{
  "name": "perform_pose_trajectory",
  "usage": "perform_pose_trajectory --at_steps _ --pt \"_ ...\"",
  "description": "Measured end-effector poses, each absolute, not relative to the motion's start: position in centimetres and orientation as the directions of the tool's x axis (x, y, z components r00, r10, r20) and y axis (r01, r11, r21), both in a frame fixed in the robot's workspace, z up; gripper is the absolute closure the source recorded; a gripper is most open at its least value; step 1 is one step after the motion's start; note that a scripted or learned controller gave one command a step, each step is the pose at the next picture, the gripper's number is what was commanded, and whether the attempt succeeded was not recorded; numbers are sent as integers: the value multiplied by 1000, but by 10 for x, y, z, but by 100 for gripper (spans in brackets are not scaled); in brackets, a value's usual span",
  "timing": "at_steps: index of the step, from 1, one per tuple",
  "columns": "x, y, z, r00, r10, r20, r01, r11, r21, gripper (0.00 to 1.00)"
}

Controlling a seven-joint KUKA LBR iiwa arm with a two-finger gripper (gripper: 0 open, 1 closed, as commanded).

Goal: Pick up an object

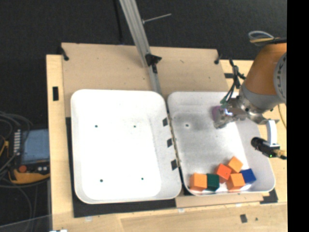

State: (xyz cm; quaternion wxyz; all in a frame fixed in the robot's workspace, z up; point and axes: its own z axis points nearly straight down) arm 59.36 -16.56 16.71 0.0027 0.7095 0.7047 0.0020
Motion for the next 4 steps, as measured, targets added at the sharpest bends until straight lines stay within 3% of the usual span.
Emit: perform_pose_trajectory --at_steps 2,4 --pt "602 -167 240 -5 1000 0 1000 5 5 100" --pt "553 -75 237 -4 1000 -1 1000 4 0 100"
